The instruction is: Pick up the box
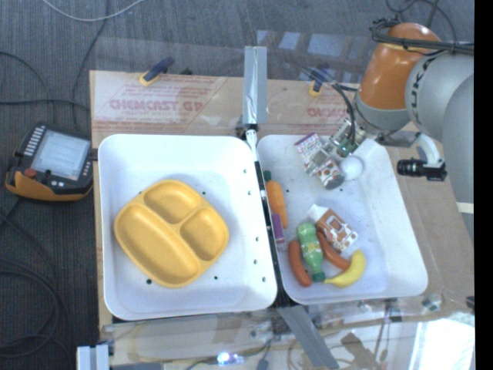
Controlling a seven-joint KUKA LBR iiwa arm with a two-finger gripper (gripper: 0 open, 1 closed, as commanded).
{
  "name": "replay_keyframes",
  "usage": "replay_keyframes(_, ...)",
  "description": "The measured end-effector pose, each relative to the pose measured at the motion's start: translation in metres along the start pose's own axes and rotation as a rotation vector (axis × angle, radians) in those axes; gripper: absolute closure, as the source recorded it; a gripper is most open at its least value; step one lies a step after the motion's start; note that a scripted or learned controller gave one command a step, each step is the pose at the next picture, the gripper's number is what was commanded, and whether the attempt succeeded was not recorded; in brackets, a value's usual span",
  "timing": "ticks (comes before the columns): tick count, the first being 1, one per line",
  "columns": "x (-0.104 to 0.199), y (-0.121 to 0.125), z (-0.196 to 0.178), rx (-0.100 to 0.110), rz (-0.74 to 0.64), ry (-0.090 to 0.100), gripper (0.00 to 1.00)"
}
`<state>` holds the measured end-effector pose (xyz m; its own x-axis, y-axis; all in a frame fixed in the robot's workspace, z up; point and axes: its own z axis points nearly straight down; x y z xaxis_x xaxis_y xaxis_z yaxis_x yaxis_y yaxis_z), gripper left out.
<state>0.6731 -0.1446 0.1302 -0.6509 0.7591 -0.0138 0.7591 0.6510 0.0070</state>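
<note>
Reaching into the far corner of the right bin (400,230), the gripper (342,146) is hovering beside the box (317,157), grip state unclear, needing to close on it next.

Divided tray (171,231) in left bin (123,299); box (317,158) under pincer (343,146) at right bin's (400,241) far end.
</note>
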Motion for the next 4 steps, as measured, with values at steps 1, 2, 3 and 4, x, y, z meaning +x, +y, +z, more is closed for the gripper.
replay_keyframes(1,0.058,0.019,-0.095,0.005,-0.01,0.014,1.0)
replay_keyframes(2,0.035,-0.066,-0.118,0.009,0.034,0.013,1.0)
replay_keyframes(3,0.051,-0.017,-0.113,0.008,-0.048,0.013,1.0)
replay_keyframes(4,0.016,-0.05,-0.092,0.009,-0.037,0.012,1.0)
